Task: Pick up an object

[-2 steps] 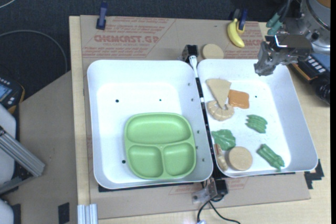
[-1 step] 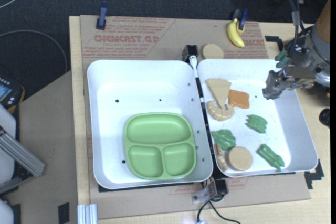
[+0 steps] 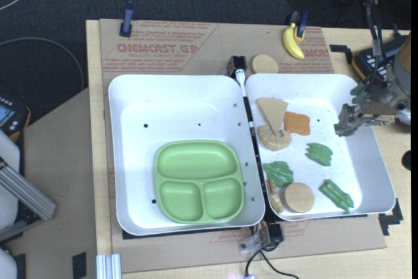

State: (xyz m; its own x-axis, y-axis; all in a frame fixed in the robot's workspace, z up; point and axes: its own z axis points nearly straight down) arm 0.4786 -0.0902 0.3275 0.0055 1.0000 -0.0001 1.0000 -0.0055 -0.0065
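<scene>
Gripper is hovering over the right bin's edge, approaching; finger state I cannot tell. Next, descending onto a green piece.

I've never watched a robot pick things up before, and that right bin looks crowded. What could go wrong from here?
1. The gripper is near the right bin's right side, apart from every item, so it may grab nothing.
2. The tan wedge, orange piece and beige lump touch or overlap; grabbing one may drag another.
3. The round disc lies flat and may slip out.
</scene>
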